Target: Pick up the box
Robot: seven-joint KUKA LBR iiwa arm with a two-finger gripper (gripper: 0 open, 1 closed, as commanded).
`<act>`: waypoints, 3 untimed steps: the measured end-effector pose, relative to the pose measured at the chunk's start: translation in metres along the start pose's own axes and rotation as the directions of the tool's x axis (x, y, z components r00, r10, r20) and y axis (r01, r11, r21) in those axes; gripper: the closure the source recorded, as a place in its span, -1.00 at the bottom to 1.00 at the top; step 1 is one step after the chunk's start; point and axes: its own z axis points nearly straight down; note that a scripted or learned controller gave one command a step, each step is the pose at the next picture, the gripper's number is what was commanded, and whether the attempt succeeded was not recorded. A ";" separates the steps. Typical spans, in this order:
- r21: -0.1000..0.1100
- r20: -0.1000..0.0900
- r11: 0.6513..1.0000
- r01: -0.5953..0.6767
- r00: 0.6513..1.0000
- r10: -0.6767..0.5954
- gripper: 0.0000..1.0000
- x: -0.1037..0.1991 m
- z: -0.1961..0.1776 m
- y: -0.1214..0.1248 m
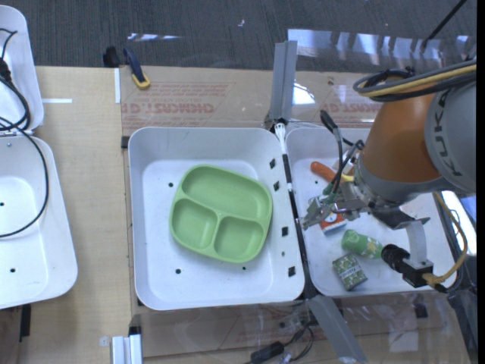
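Observation:
A small green patterned box (349,271) lies near the front edge of the right bin (318,279). My gripper (320,211) hangs over the left part of that bin, behind and to the left of the box and apart from it. Right by the gripper lies a small red, white and blue packet (334,224), partly hidden under the wrist. Nothing can be seen held in the gripper.
A green bottle-like object (361,243) lies between the packet and the box. An orange object (323,170) rests at the back of the right bin. The left bin (144,203) holds a green divided plate (221,213). The arm's bulk covers the right bin's right side.

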 end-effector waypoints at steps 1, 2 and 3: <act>-0.001 0.001 1.000 0.028 1.000 -0.028 -1.00 -0.047 0.000 0.017; -0.002 0.001 1.000 -0.017 1.000 0.017 -1.00 -0.060 0.000 0.044; -0.009 0.003 0.992 0.130 0.992 -0.130 -1.00 -0.107 0.095 0.038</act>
